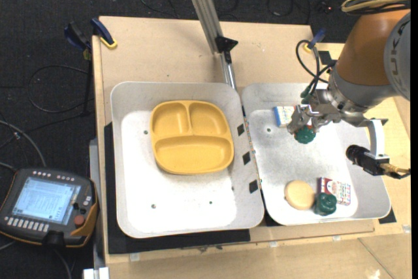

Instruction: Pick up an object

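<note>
Gripper (304,129) is seen over the right bin (274,160), fingers closed on a green round object (304,136) lifted just beside a blue-white packet (283,115). Near the bin's front edge a yellow disc (300,195), another green object (325,204) & a small box (341,192) are grouped; a yellow divided plate (192,137) is seen in the left bin (130,193).

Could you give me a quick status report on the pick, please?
Hand low over right bin, a green object at its tips; grip unconfirmed. Yellow disc, second green piece and small box near front corner. Nothing blocking.
</note>
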